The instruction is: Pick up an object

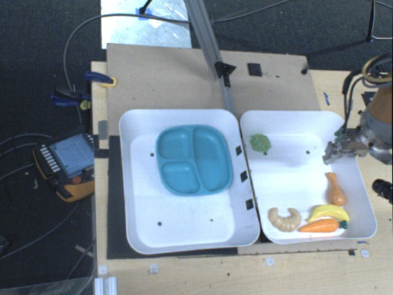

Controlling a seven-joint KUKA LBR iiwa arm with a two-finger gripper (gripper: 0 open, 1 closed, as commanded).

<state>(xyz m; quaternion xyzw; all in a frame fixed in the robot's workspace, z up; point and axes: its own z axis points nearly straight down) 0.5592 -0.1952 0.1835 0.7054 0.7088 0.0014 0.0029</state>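
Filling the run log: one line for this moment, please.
gripper at right bin right rim, nothing seen held | broccoli, croissant, banana, carrot in bin

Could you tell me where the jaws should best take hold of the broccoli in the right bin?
Probably across the round green head of the broccoli, coming straight down from above. It sits alone near the right bin's back left corner, apart from the other food, so both sides look free for the jaws.
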